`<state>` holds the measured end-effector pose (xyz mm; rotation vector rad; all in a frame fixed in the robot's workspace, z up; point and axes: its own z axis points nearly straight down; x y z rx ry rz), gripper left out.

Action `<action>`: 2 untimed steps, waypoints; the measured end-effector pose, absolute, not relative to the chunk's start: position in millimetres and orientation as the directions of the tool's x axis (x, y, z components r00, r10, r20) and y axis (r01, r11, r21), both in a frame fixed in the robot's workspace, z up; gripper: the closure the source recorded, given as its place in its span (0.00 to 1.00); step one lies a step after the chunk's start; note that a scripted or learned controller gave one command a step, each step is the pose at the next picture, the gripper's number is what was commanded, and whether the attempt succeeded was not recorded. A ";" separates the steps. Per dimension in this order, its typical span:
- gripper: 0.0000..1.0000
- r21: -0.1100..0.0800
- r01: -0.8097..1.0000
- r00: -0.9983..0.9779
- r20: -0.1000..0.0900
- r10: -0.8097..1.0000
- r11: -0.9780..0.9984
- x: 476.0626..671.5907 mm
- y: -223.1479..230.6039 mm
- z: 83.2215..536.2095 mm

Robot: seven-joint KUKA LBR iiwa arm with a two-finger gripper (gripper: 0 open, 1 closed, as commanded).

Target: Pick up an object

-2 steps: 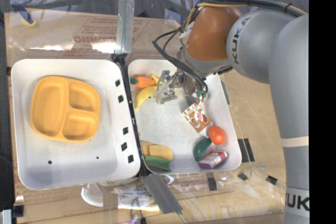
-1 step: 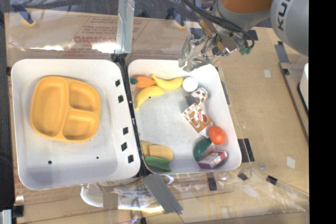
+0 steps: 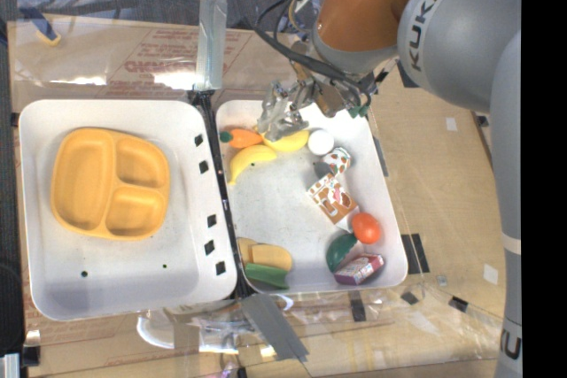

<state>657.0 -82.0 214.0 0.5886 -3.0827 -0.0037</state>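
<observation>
Banana [image 3: 252,159] long axis diag, tip toward tool [image 3: 282,115].

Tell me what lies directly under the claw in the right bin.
Under the claw lie a yellow banana and an orange carrot, at the right bin's far end. The claw covers the banana's far tip, so contact there cannot be seen.
</observation>
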 end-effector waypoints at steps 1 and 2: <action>1.00 -0.003 -0.301 -0.954 -0.005 -0.301 0.954 658.6 -100.0 284.2; 1.00 0.001 -0.144 -0.990 0.003 -0.144 0.990 656.9 -46.1 218.3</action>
